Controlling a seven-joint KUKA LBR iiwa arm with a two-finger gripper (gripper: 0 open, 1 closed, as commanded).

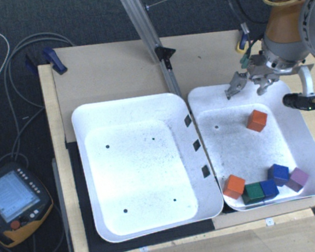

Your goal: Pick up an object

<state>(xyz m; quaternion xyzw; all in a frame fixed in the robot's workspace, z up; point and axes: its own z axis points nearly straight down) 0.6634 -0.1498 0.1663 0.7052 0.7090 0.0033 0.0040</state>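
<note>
My gripper point(248, 86) hangs over the far edge of the right bin point(230, 141), its two fingers spread apart with nothing between them. An orange block point(257, 120) lies in that bin a short way in front of the gripper. Along the bin's near edge sit another orange block point(234, 186), a green block point(252, 192), two blue blocks point(269, 188) point(279, 173) and a purple block point(298, 178).
The left bin point(134, 167) stands beside the right one. A metal post point(146, 30) rises slantwise from between the bins at the back. A pendant point(10, 200) and cables lie on the floor to the left.
</note>
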